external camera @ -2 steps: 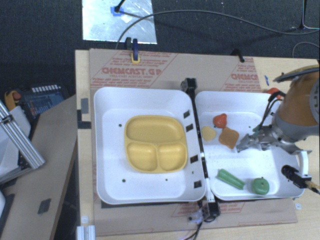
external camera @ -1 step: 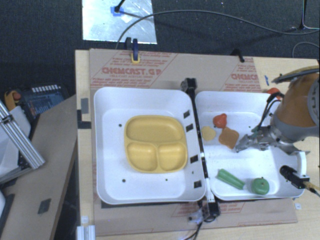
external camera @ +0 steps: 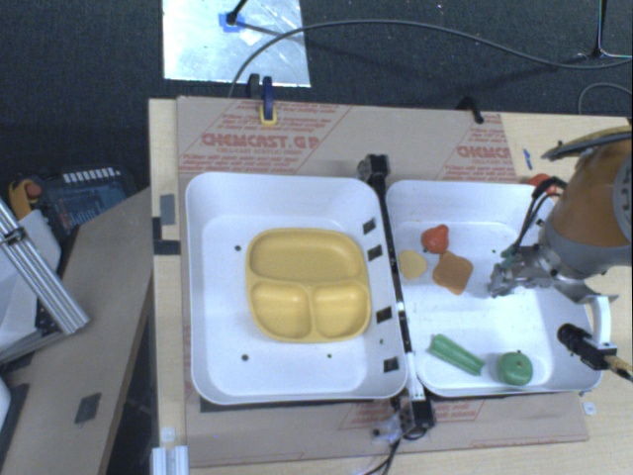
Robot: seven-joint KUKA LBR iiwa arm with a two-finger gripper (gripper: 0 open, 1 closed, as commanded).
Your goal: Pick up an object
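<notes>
On the table [external camera: 326,127] stood two shallow white bins side by side. The left white bin [external camera: 213,265] carried a yellow plastic tray with three compartments [external camera: 305,283], lying flat near its middle. The right white bin [external camera: 554,364] carried the loose pieces: a small red rounded toy [external camera: 435,237] toward the bin's far edge, a pale yellow rounded piece [external camera: 412,263] just beside the wall shared with the left bin, and an orange squarish block [external camera: 454,272] close by those two. Along the bin's near edge lay a green stick-shaped toy [external camera: 456,354] and, near the near right corner, a green round toy with a stub on top [external camera: 514,368]. The grey arm with the orange band [external camera: 593,216] reached in over the bin's right edge, and its claw [external camera: 504,281] hung low over bare floor just right of the orange block, apart from it. I could not tell whether the claw was clenched or released; nothing showed in its grip.
</notes>
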